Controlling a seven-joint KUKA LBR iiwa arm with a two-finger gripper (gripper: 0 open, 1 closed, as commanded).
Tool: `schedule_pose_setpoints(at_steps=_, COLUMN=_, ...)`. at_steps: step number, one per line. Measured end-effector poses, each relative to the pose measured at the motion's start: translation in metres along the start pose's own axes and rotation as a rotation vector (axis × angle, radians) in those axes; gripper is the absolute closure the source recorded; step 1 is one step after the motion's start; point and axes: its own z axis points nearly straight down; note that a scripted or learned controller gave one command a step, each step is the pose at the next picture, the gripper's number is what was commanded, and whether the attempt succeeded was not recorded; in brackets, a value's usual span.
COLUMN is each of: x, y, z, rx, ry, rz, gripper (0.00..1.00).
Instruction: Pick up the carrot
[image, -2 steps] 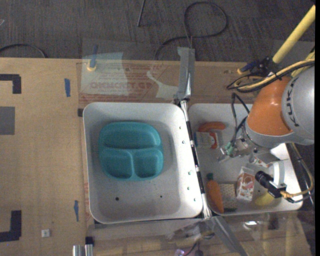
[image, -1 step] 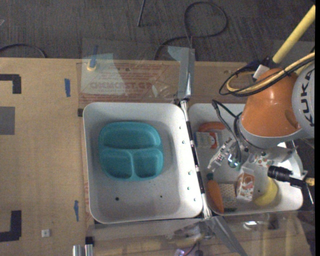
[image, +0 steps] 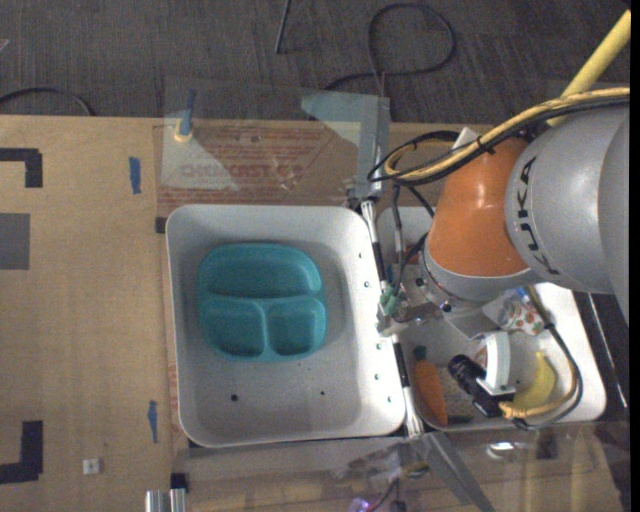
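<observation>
The carrot (image: 431, 392), orange with a dark green stub at its far end, lies along the left wall of the right bin (image: 592, 398), near the front corner. The grey arm with its orange band (image: 475, 225) covers most of that bin. My gripper (image: 442, 325) hangs under the wrist just behind the carrot, mostly hidden by the arm. Nothing shows held in it.
A yellow banana (image: 544, 378) lies at the right bin's front right, and a patterned white cup (image: 520, 317) sits behind it. The left bin (image: 182, 300) holds a teal divided plate (image: 262, 301). A small green thing (image: 385, 298) sits at the wall between the bins.
</observation>
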Motion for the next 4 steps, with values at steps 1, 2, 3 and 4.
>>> schedule_pose_setpoints(at_steps=1, x=-0.008, y=-0.032, z=-0.002, rx=0.006, ry=0.002, rz=0.281, gripper=1.0)
schedule_pose_setpoints(at_steps=2, x=-0.048, y=-0.041, z=-0.01, rx=0.002, ry=0.0, rz=0.345, gripper=1.0)
schedule_pose_setpoints(at_steps=3, x=0.002, y=-0.029, z=0.0, rx=0.006, ry=0.002, rz=0.325, gripper=1.0)
schedule_pose_setpoints(at_steps=4, x=-0.01, y=-0.032, z=0.0, rx=0.003, ry=-0.001, rz=0.669, gripper=1.0)
